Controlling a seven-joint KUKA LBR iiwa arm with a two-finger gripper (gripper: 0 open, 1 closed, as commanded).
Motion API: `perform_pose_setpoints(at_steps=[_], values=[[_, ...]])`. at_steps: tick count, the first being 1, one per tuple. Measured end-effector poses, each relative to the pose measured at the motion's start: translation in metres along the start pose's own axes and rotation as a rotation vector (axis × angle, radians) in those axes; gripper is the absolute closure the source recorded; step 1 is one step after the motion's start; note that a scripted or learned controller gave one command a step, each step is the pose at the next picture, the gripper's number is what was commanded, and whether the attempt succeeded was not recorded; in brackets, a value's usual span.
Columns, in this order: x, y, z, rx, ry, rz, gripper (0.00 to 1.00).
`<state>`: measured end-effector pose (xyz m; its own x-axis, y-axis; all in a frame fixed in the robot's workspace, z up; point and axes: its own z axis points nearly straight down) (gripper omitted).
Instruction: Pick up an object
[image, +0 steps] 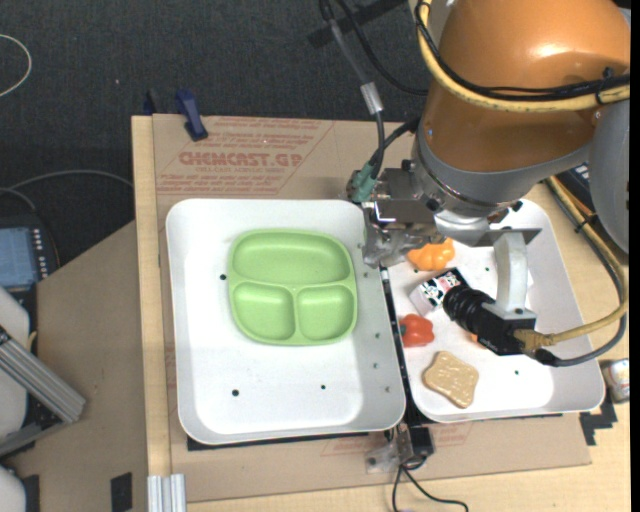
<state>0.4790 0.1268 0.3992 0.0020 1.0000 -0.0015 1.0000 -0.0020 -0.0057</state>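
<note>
Orange object (432, 256) just beside the hand (398, 235)

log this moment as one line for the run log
arm: over right bin | gripper: low at its left wall | loose: orange piece, red piece, toast | left bin: green tray

A robotics lab: industrial arm (520, 100), cabled bench (270, 150), two white bins (200, 330).
</note>
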Motion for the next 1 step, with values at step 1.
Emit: perform_pose_setpoints(at_steps=[1], values=[[0.0764,-0.0003,-0.0228,-0.01,0.004,-0.01,1.0]])
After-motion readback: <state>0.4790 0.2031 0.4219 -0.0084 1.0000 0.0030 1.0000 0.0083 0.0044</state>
